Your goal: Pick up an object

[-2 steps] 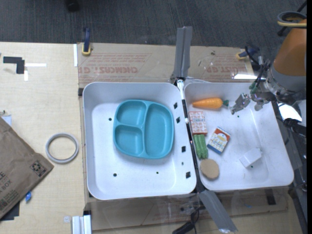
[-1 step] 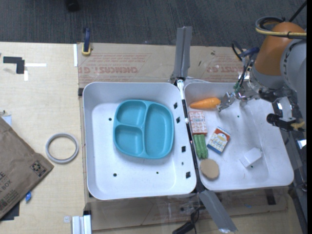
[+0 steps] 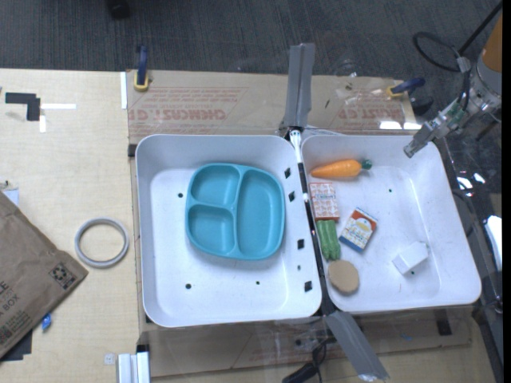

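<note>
Bench: a pale wood top (image 3: 64,182) is seen, with brown cardboard (image 3: 207,110) laid under two white bins; dark carpet lies beyond the far edge.
Loose items on bench: a ring of tape (image 3: 101,241) is seen left of the bins, and a brown cardboard box (image 3: 32,274) is cut off at the lower left corner.
Arm: it is cut off at the upper right edge.
Gripper: the gripper (image 3: 419,144) is seen over the far right corner of the right bin; its state cannot be told at this size, and nothing is seen between its tips.
Left bin (image 3: 160,294): a teal divided plate (image 3: 236,211) is held.
Right bin (image 3: 447,286): a toy carrot (image 3: 339,168) lies at the far end; a printed card (image 3: 322,199), a green piece (image 3: 329,240) and a tan round disc (image 3: 343,277) are lined along the left wall; a small colourful box (image 3: 358,230) and a white block (image 3: 410,258) lie nearer the middle.
</note>
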You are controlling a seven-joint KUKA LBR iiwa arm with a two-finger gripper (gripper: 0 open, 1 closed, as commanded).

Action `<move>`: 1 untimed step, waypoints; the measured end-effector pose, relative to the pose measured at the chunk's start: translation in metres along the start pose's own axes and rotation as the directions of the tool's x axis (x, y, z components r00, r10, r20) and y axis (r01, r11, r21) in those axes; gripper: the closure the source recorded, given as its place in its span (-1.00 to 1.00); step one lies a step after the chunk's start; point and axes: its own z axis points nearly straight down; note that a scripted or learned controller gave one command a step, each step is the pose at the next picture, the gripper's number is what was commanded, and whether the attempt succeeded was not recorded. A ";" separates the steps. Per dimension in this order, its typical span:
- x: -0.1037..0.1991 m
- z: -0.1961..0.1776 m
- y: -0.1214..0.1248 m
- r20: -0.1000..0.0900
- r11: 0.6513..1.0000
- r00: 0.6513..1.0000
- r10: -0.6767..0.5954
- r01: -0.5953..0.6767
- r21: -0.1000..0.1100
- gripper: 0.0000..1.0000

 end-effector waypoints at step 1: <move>0.022 0.112 0.016 -0.003 0.966 0.966 -0.258 0.258 0.000 -1.00</move>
